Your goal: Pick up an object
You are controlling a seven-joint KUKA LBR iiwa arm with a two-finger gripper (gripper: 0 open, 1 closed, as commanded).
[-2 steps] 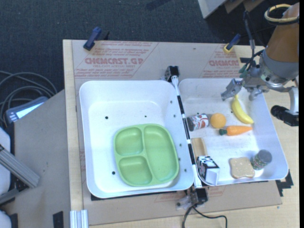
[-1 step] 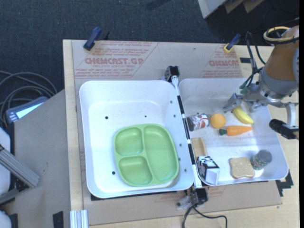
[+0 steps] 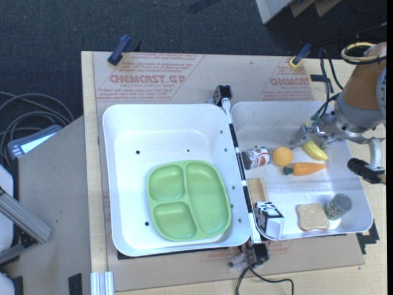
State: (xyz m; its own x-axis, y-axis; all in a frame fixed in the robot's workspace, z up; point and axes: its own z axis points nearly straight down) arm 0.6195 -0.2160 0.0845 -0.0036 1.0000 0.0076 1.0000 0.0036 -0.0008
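Claw [image 3: 309, 134] sits low in right bin [image 3: 276, 112], just beside banana [image 3: 315, 150], near its upper end. Can't tell its state from this angle, so no confirmed grasp. Banana lies on bin floor, looks unlifted. My read: approach done; grasp and lift left.

Right bin contents: orange [image 3: 282, 157] and carrot [image 3: 304, 169] just beside banana, small can [image 3: 258, 158] at left wall, bread slice [image 3: 312, 216] and grey jar [image 3: 337, 206] lower right, box [image 3: 268, 219] and wood block [image 3: 256, 191] lower left. Left bin [image 3: 123, 140] holds green divided plate [image 3: 188, 199].
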